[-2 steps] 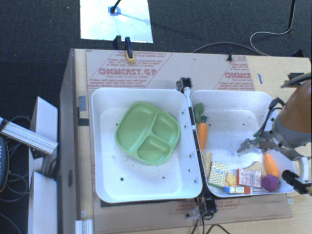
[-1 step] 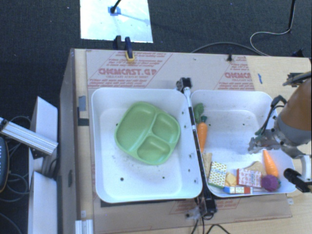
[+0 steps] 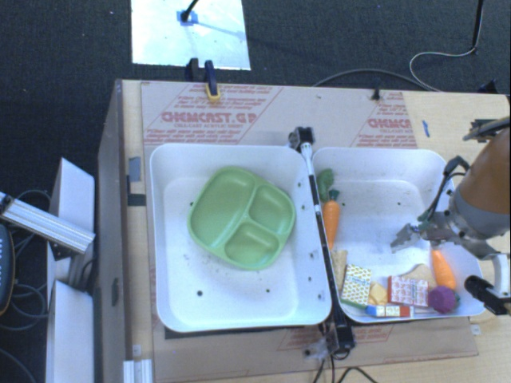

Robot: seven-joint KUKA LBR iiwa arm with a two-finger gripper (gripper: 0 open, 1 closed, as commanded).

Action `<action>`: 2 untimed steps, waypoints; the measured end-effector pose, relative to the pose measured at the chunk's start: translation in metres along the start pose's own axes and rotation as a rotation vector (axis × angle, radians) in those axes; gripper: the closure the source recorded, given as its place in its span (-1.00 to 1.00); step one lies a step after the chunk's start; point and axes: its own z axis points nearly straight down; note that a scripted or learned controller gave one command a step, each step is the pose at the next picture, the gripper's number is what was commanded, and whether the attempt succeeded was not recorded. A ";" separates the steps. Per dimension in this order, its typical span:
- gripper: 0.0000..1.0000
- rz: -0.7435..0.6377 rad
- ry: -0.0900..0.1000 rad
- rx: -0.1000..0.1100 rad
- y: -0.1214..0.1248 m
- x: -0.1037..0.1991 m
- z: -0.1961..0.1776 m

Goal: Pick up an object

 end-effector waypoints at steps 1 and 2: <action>1.00 -0.001 0.000 -0.002 0.001 0.000 -0.010; -1.00 -0.001 0.000 -0.002 0.001 0.000 -0.010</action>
